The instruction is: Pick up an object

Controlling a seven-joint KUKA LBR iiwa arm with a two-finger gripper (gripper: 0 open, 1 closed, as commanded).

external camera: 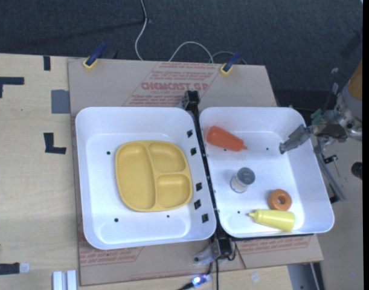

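Four items wait in the right bin (305,213); the gripper (291,142), grip state unclear, hovers at its edge and must descend onto one.

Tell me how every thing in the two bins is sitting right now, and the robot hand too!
Yellow divided plate: flat, right way up, in the left bin.
Orange bottle: lying on its side, right bin.
Small grey can: tipped over.
Orange ring: lying flat.
Yellow squeeze bottle: lying on its side.
Gripper: at the right bin's far-right rim, holding nothing.
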